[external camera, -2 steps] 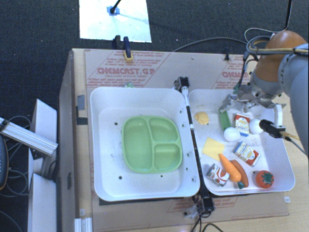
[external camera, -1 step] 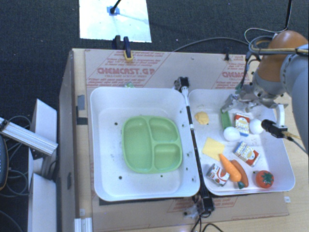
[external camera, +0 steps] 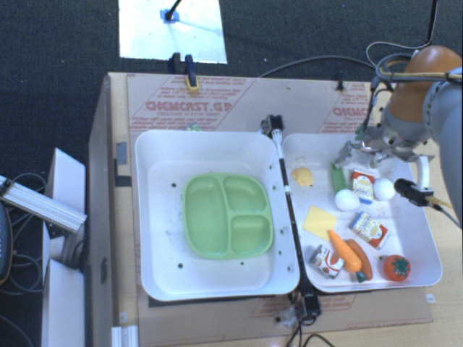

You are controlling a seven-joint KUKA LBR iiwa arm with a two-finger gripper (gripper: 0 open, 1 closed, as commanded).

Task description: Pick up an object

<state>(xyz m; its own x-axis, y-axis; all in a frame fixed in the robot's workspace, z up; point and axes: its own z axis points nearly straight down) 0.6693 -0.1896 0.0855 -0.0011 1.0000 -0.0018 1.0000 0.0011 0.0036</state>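
The right bin [external camera: 432, 266] holds the clutter; the gripper [external camera: 362, 150] hangs low over its far end. Whether its fingers are parted or closed cannot be told. Just nearside of them lies the green object [external camera: 338, 177], long axis running toward the camera.

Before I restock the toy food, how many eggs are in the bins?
2. Both lie in the right bin: one egg near the middle, beside a small carton, the other egg just right of that carton. More could be hidden under the arm.
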